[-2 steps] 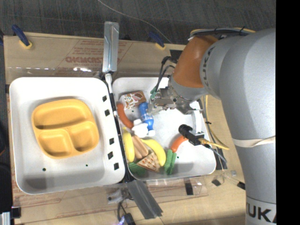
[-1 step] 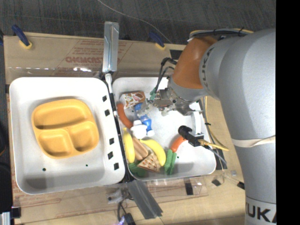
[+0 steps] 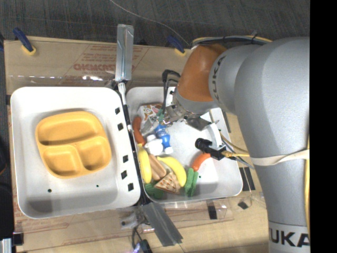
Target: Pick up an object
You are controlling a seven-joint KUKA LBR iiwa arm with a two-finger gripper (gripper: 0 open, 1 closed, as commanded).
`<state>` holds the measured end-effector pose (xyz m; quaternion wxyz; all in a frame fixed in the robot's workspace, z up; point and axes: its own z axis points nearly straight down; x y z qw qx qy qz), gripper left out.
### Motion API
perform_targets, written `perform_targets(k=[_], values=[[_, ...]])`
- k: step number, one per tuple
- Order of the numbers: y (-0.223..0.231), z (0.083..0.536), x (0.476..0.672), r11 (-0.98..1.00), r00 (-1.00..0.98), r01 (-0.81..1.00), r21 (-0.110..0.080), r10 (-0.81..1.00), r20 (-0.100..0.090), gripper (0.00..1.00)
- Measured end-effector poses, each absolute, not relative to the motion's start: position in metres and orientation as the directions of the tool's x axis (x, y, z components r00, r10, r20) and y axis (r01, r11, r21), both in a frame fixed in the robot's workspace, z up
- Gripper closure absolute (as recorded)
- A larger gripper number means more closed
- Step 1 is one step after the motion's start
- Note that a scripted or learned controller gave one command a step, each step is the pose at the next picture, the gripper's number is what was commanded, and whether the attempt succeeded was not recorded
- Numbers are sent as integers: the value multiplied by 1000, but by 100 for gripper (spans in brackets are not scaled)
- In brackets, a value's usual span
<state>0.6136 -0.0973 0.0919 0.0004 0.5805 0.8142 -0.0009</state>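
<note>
My gripper [image 3: 164, 118] reaches down into the upper part of the right bin [image 3: 226, 181], under the arm's orange band [image 3: 199, 80]. It hangs over a crumpled printed packet [image 3: 149, 112] and a blue and white bottle [image 3: 159, 140]. Along the bin's left wall lie a red sausage [image 3: 137, 129] and a yellow banana [image 3: 143, 165]. Lower down sit a brown bread piece [image 3: 157, 166], a second yellow fruit [image 3: 177, 169], a pizza slice [image 3: 167, 184], a green vegetable [image 3: 191, 183] and an orange carrot [image 3: 199, 161]. The wrist hides what lies directly under the gripper.
The left bin [image 3: 26, 194] holds a yellow divided tray [image 3: 71, 141]. A metal clamp bar [image 3: 124, 51] stands at the top of the divider between the bins. The grey arm body [image 3: 268, 104] covers the right side of the bench. A black cable fitting [image 3: 208, 146] hangs above the carrot.
</note>
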Motion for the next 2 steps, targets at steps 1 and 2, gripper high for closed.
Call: perform_targets(k=[1, 2], values=[[-97, 100, 614, 331, -331, 944, -1, 944, -1, 100], [13, 195, 659, 334, -334, 943, 7, 943, 0, 100]])
